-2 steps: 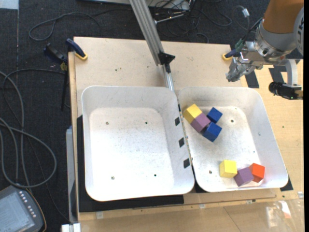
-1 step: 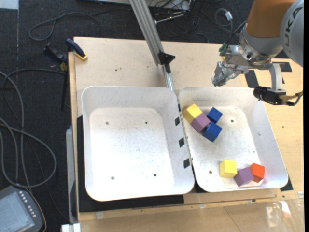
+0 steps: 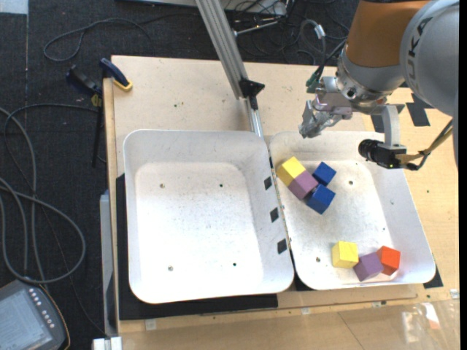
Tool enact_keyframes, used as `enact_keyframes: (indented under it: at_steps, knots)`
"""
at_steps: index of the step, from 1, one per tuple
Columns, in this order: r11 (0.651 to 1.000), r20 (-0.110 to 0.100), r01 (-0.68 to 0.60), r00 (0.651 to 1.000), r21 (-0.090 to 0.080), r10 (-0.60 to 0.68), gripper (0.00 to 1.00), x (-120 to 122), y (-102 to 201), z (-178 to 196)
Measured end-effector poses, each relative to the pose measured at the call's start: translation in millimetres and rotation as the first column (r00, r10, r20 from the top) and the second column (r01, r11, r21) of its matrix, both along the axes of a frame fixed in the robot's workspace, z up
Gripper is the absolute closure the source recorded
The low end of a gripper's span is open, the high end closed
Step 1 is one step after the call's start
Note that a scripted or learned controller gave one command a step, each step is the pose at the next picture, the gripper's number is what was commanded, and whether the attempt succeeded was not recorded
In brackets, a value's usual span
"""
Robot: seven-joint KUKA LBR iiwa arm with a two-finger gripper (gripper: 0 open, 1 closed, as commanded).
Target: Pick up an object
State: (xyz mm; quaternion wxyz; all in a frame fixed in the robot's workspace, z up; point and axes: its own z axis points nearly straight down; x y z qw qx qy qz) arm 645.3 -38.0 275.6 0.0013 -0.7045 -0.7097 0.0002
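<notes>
My gripper (image 3: 312, 127) hangs over the far left edge of the right bin (image 3: 408, 217), above and slightly behind a cluster of blocks. That cluster holds a yellow block (image 3: 290, 170), a purple block (image 3: 302, 186) and two blue blocks (image 3: 325, 173) (image 3: 319, 199). Nothing shows between the fingertips. Near the bin's front edge lie another yellow block (image 3: 345, 254), a purple block (image 3: 368, 265) and an orange block (image 3: 390, 258).
The left bin (image 3: 146, 195) sits beside the right one. A slanted metal pole (image 3: 222, 39) runs down to the gap between the bins. A black cable clip (image 3: 381, 152) hangs off the arm over the right bin's far edge. Cables lie on the floor at left.
</notes>
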Motion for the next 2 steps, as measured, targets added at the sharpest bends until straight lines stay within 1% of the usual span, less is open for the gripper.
enact_keyframes:
  at_steps: [1,2]
  knots:
    - [1.000,-0.002,0.000,1.000,0.000,0.000,1.00,-25.5,54.2,-16.1]
    - [1.000,-0.001,0.000,1.000,0.000,0.000,1.00,-57.0,94.4,-16.1]
